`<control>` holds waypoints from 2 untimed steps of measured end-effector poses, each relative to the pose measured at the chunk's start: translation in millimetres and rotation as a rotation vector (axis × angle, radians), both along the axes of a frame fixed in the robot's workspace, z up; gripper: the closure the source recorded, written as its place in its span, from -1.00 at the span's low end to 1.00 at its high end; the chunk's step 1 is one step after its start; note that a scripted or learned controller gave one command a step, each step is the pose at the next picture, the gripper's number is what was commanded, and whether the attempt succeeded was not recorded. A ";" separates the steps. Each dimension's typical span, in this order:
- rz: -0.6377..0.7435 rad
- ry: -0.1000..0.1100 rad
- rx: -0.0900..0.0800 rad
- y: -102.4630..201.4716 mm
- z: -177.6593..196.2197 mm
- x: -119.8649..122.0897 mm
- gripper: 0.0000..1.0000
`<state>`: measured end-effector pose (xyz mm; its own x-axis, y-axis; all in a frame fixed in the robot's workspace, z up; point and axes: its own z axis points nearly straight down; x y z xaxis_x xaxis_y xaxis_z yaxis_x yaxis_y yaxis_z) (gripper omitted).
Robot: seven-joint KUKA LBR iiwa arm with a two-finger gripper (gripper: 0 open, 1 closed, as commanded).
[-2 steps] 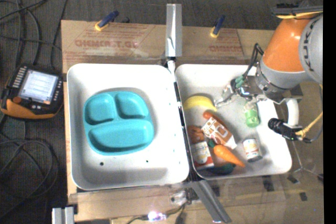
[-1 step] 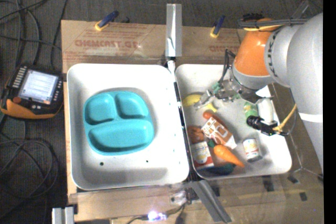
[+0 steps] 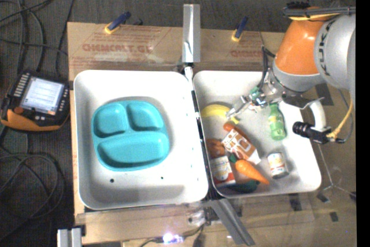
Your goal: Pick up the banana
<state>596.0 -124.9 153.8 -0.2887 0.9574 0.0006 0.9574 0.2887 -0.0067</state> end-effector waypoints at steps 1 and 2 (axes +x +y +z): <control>-0.006 -0.013 -0.004 19.6 -65.9 28.7 -1.00; -0.005 -0.016 -0.002 19.7 -57.9 30.5 1.00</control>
